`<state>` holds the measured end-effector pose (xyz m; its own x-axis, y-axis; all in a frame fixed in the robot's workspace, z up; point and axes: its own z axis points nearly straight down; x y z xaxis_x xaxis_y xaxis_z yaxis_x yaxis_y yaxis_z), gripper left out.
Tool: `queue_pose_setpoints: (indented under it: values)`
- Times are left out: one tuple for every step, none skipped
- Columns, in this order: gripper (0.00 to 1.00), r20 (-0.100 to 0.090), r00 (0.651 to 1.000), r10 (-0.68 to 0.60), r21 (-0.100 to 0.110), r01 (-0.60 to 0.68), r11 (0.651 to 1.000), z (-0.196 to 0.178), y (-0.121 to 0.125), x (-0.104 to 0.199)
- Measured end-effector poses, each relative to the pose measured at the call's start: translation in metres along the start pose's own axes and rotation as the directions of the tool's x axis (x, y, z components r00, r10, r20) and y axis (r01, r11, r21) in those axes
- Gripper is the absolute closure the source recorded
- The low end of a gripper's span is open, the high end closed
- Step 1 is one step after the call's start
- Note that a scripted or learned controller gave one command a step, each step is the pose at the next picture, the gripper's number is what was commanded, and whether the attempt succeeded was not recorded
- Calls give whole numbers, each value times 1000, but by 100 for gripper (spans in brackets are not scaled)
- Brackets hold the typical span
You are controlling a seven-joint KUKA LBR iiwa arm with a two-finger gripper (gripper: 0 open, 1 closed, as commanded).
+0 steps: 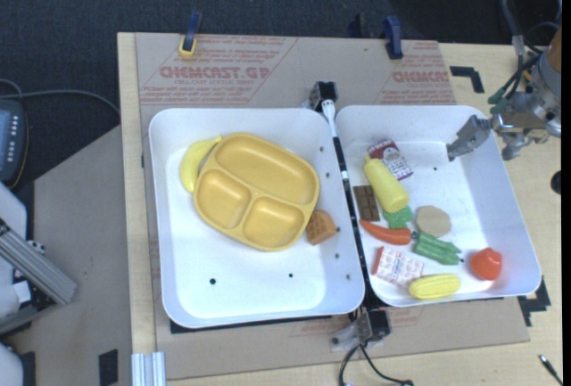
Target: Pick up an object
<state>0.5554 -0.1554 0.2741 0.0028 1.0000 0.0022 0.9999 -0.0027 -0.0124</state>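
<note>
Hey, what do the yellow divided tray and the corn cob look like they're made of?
The yellow divided tray looks like moulded plastic with a smooth, slightly glossy finish: soft highlights along its rounded compartment rims. The corn cob seems to be toy plastic too, evenly bright yellow with a light sheen, though it is too small to be sure.

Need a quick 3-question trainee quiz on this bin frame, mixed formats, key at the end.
1. True or false: the yellow divided tray lies in the left bin.
2. Which item sits nearest the right bin's front-right corner? A) corn cob B) tomato C) carrot
3. Fill in: the end effector hovers over the right bin's ____ right corner.

Key: 1 true; 2 B; 3 far (back).
</note>
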Motion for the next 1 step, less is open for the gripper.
queue_pose_setpoints:
  values:
    - [0, 2, 1000, -3, -13, 3, 1000, -7, 2, 0]
